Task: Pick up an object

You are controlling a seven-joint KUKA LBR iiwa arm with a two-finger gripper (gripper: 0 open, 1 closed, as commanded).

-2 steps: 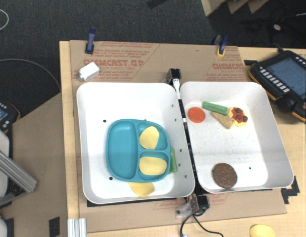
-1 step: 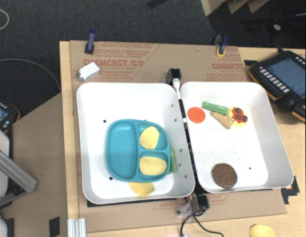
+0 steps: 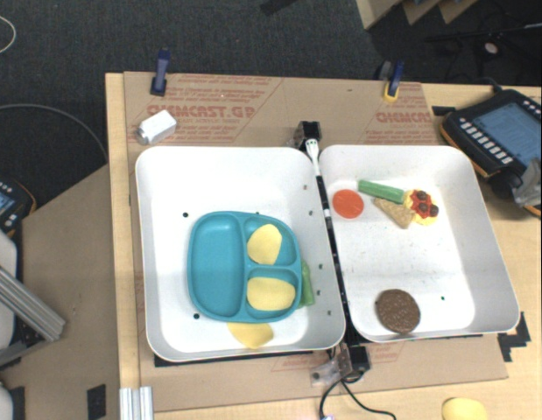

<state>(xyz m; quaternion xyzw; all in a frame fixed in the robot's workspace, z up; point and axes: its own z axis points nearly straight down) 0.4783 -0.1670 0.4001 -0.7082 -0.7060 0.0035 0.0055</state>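
Note:
In the left bin lies a teal divided plate holding two yellow pieces in its right compartments. A third yellow piece lies just below the plate, and a thin green piece rests along its right edge. The right bin holds an orange-red disc, a green stick, a pizza slice toy and a brown round cookie.
A white block lies on the cardboard bench top at the back left. Blue clamps hold the back edge. A dark handheld pendant sits at the right, and a yellow object lies at the front right.

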